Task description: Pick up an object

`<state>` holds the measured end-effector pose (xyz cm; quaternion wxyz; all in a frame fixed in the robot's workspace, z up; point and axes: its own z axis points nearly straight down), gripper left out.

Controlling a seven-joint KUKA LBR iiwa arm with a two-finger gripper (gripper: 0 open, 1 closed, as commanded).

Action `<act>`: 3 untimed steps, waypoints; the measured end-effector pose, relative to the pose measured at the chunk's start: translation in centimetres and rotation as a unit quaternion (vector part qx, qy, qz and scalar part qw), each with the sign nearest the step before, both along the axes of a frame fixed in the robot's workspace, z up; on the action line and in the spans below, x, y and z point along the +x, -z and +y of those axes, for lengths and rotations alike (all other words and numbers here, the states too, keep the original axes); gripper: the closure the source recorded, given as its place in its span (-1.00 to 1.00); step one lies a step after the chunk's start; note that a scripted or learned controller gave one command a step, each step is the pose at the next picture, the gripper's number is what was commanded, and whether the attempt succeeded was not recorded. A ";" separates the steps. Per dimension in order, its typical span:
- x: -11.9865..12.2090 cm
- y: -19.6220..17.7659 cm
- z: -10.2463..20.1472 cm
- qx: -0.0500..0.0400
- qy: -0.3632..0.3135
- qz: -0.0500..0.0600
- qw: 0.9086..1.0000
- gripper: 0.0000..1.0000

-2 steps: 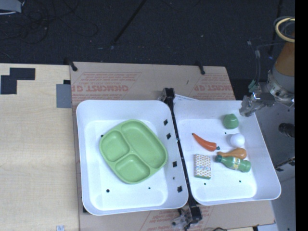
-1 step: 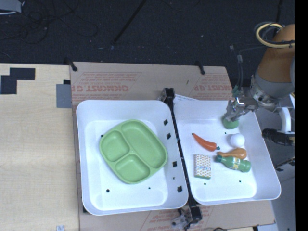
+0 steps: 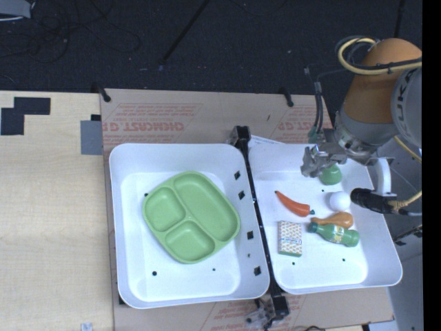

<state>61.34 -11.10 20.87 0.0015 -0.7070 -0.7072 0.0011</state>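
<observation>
Green ball (image 3: 331,175): just beside the gripper (image 3: 315,163), touching its tips.
Gripper: whether open or closed, cannot tell.
Risk: round ball may roll away.
Neighbour: white egg (image 3: 338,201) just below, easily knocked.

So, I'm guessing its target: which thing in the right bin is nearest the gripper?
The green ball, right beside the gripper; the white ball lies farther off.

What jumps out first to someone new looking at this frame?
Probably the green divided plate, lying alone in the left bin. Next, the grey and orange arm at the right, its end effector low over the far end of the right bin, beside a green ball. Nearer lie a carrot, a white egg, a green bottle and a small patterned box.
</observation>
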 end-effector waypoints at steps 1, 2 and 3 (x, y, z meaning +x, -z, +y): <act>-0.4 0.8 5.3 0.000 -0.001 0.001 1.000 1.00; -0.5 1.2 10.8 0.001 -0.001 0.000 1.000 1.00; -0.8 1.5 16.2 0.000 -0.001 0.001 1.000 1.00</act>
